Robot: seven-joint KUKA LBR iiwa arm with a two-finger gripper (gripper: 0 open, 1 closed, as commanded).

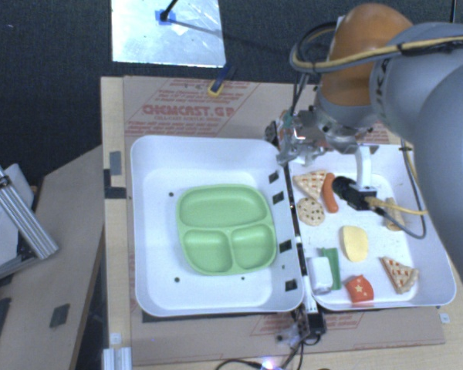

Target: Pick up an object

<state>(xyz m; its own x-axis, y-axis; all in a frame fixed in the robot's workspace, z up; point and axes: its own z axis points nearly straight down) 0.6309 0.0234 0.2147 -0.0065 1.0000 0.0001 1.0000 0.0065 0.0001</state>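
Note:
Several toy foods lie in the right bin (440, 284): a waffle wedge (310, 182), a red sausage (329, 196), a round cookie (311, 212), a yellow piece (355, 243), a pizza slice (399, 274), a red piece (359, 289) and a white and green block (322, 271). My gripper (292, 146) hangs over the far left corner of that bin, just above the waffle wedge, beside the divider between the bins. The wrist hides its tips.
The left bin (150, 206) holds a green three-compartment plate (225, 228). Clips line the divider (287, 222) between the bins. The grey arm with its orange band (363, 45) covers the right bin's far right side. Cardboard (185, 110) lies under both bins.

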